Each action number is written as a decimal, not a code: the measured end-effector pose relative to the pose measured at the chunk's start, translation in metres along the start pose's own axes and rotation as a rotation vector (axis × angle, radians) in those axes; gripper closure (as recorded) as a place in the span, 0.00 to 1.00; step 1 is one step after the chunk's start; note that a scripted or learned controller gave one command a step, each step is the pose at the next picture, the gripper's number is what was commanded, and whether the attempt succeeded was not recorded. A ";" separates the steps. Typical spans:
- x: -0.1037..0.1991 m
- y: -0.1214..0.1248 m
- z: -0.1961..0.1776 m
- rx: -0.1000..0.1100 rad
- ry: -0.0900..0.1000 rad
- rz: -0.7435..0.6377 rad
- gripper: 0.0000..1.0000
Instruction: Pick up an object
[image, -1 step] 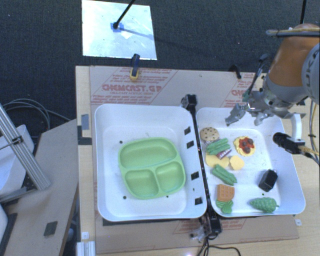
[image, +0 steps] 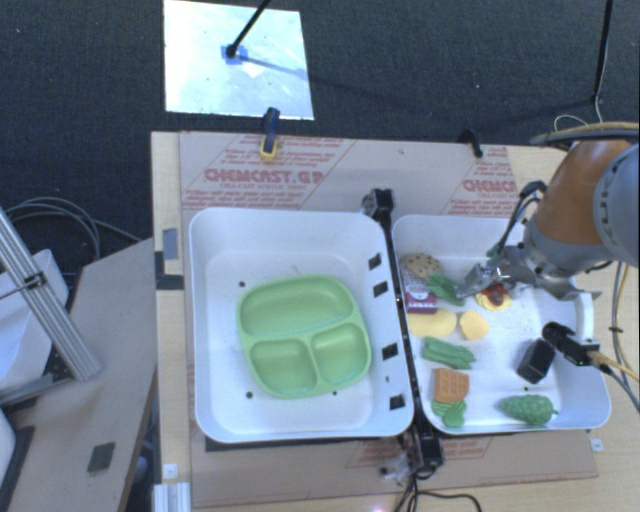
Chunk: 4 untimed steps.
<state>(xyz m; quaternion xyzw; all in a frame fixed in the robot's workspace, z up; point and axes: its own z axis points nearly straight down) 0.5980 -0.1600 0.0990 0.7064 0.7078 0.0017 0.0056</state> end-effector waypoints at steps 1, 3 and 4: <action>-0.047 0.042 -0.038 -0.001 0.000 0.002 0.00; 0.021 -0.051 0.014 0.014 0.009 -0.004 0.00; 0.070 -0.100 0.014 0.014 0.008 -0.003 0.00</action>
